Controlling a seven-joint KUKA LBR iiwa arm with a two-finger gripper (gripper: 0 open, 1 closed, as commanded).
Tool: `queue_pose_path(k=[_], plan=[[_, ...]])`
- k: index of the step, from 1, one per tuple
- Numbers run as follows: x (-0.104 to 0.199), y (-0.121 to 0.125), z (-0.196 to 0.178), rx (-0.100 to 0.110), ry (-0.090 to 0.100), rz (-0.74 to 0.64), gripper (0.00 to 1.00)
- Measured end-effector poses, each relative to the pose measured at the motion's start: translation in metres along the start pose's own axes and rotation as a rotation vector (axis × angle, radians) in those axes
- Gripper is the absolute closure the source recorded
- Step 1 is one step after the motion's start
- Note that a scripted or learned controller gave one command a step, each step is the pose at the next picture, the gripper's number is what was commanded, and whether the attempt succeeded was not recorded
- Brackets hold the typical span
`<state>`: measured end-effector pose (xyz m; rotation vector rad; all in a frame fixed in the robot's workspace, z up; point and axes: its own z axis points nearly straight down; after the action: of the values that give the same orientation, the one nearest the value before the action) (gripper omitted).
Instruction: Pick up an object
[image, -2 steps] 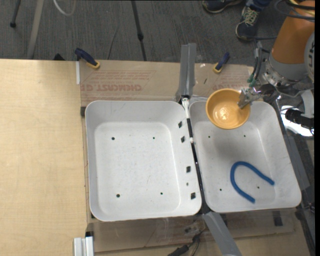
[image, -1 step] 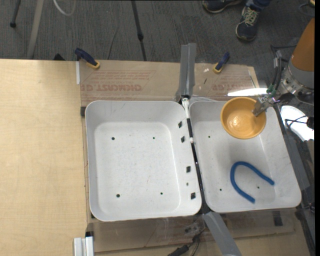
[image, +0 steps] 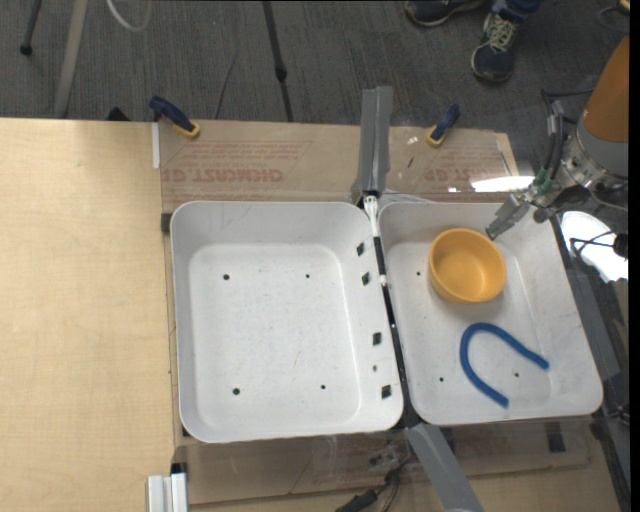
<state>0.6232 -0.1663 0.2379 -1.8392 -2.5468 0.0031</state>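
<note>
Starting at the left, the wooden table (image: 70, 300) runs up to the left bin (image: 190, 330), whose white floor carries nothing to grasp. Past the divider sits the right bin (image: 410, 390), and both candidates lie in it: a yellow bowl (image: 467, 265) toward the far side, and a blue curved strip (image: 497, 362) bent like a horseshoe, lying flat nearer the camera, close to the bowl but apart from it. Further right, the hand (image: 515, 213) hangs over the bin's far right corner, just beyond the bowl's rim and touching neither object. Whether its fingers are spread or together I cannot tell from this angle; nothing shows between them.

Several things could spoil the try, in my judgement. The bowl is wide and smooth, so fingers closing on its rim may slip or tip it. The strip lies flush on the floor, so fingers could scrape the bin or push it aside.
</note>
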Motion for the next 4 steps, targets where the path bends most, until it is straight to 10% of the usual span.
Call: queue_pose_path(k=[1,2,3,4], plan=[[0.054,-0.033,0.137,-0.002,0.000,-0.007,0.00],[-0.014,-0.073,0.143,-0.007,0.006,-0.014,0.00],[-0.004,-0.063,0.132,-0.015,0.017,-0.031,1.00],[0.032,0.018,0.142,-0.007,-0.002,0.284,1.00]])
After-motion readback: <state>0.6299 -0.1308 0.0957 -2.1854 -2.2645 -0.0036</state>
